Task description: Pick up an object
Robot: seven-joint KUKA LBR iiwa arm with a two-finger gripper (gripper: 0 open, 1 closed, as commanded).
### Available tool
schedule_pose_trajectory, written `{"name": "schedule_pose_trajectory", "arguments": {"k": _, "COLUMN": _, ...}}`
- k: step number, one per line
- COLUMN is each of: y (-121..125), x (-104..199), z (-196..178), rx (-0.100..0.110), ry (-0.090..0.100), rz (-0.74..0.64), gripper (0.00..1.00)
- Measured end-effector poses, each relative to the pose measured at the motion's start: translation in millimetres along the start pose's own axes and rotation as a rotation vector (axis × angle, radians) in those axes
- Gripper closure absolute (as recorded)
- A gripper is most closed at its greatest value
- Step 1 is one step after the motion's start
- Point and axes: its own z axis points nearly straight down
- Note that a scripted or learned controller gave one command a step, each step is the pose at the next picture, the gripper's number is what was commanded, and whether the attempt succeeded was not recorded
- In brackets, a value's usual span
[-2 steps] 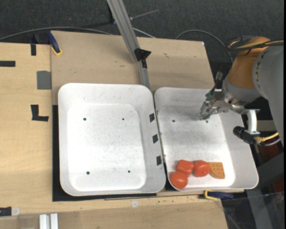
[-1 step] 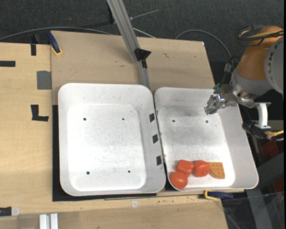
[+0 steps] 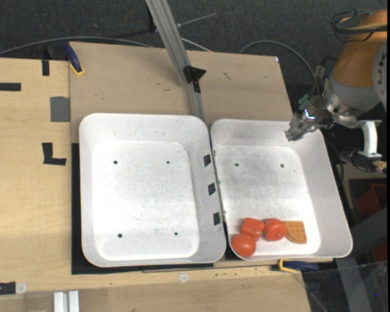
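Arm's parked, snacks are way down the other end

Left bin [image 3: 143,135] has nothing to grab. In the right bin's [image 3: 266,142] near edge sit three red pieces [image 3: 255,233] touching an orange waffle-ish block [image 3: 296,232]. Gripper [image 3: 298,127] hovers at the far right rim, can't tell finger state; I'd target the outermost piece.

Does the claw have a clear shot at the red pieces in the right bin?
Probably yes. The claw sits over the far rim of the right bin; the red pieces lie in its near corner beside an orange waffle piece, with bare floor between.
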Motion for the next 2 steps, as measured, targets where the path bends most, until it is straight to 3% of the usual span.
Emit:
{"name": "schedule_pose_trajectory", "arguments": {"k": 1, "y": 0.4, "x": 0.8, "z": -4.8, "rx": 0.006, "ry": 0.002, "rz": 0.002, "gripper": 1.0}}
{"name": "schedule_pose_trajectory", "arguments": {"k": 2, "y": -7.3, "x": 50.6, "z": 4.0, "rx": 0.008, "ry": 0.002, "rz": -0.002, "gripper": 1.0}}
